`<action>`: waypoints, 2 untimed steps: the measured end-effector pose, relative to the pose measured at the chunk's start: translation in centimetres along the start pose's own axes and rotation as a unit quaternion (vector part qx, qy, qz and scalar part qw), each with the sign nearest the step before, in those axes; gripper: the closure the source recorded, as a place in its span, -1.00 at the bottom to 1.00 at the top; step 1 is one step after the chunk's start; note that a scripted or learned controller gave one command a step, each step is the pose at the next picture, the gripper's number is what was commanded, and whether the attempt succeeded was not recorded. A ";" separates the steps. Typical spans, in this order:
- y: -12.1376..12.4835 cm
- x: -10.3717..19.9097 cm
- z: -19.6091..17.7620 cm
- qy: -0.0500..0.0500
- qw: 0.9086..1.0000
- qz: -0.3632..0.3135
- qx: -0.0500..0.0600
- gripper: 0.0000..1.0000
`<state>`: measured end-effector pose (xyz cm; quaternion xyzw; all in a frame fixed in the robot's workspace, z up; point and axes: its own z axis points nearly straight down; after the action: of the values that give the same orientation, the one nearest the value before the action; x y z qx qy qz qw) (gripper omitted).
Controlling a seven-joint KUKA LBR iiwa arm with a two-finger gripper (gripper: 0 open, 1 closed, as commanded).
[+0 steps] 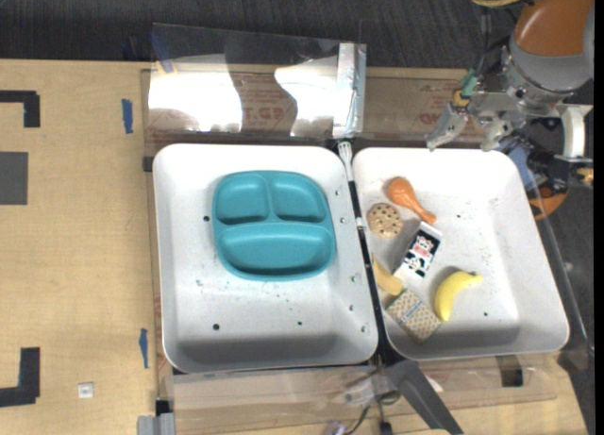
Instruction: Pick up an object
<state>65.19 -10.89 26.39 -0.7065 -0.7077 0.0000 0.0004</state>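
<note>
At the bottom of the frame, on the table (66,235), the near rims of two white bins are seen side by side. In the right bin (528,320), lower centre-right of the frame, a small cluster of objects is gathered against its left wall. Nearest lies a speckled tan block (415,314), with a yellow banana (451,291) just beside it to the right and a small yellow piece (386,279) to its upper left. Behind these a black-and-white card-like box (420,252) is found, tilted, then a round brown cookie (383,219), and farthest an orange drumstick-shaped toy (410,196).

The left bin (179,320) is occupied by a teal divided plate (274,223).

The banana is judged the easiest target: it stands a little apart on its right side, looks light and probably stiff plastic, smooth and somewhat slippery, so it would best be taken across its thick middle, the fingers closing on the two curved flanks. The flat box and cookie would be harder to get under.

At the upper right, over the far rim of the right bin, the hand (469,131) is seen released, its fingers spread, with nothing between them.
</note>
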 end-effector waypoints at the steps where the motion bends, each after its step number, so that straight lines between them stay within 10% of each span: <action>1: 1.3 4.0 8.1 0.001 0.997 -0.079 0.003 -1.00; 2: 1.4 -0.3 12.4 0.000 0.993 -0.119 0.001 -1.00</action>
<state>66.61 -11.19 14.04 -0.6175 -0.7865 0.0009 0.0015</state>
